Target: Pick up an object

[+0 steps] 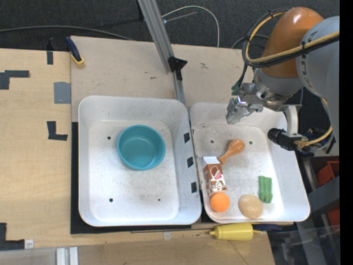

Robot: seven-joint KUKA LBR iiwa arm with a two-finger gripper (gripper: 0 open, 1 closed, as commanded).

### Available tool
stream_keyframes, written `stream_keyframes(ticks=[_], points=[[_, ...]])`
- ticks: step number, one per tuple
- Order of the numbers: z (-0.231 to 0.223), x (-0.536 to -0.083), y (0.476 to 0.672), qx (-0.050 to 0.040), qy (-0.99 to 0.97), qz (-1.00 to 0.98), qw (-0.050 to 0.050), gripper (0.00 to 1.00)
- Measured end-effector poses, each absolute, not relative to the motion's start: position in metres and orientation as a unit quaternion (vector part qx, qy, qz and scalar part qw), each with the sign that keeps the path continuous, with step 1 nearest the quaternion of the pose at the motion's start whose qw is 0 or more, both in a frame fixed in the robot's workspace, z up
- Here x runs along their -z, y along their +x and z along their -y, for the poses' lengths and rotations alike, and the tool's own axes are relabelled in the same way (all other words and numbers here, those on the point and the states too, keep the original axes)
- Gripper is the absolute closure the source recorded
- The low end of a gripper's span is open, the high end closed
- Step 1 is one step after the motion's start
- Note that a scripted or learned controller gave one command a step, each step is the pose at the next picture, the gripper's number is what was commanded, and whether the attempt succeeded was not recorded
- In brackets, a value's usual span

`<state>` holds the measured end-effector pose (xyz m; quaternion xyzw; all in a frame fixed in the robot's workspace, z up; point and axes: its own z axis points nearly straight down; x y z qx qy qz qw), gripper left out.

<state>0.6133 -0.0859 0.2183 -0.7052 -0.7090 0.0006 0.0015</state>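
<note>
Two white bins sit side by side on a tan bench: a teal bowl (141, 147) in the left bin (94, 115), while an orange ball (220, 202), a wooden spoon (232, 149) and a green piece (265, 189) lie in the right bin (287, 200), the gripper (238, 111) above its far edge, grip impossible to tell.

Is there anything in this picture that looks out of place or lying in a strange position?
Yes. A yellow bottle lies on its side on the bench, outside the right bin, against that bin's near rim. The other small items sit inside that bin.
</note>
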Motion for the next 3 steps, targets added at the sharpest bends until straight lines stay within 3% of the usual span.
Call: stream_keyframes(ticks=[3], points=[[-0.073, -0.227, 0.601, 0.0, -0.704, 0.71, 0.001, 1.0]])
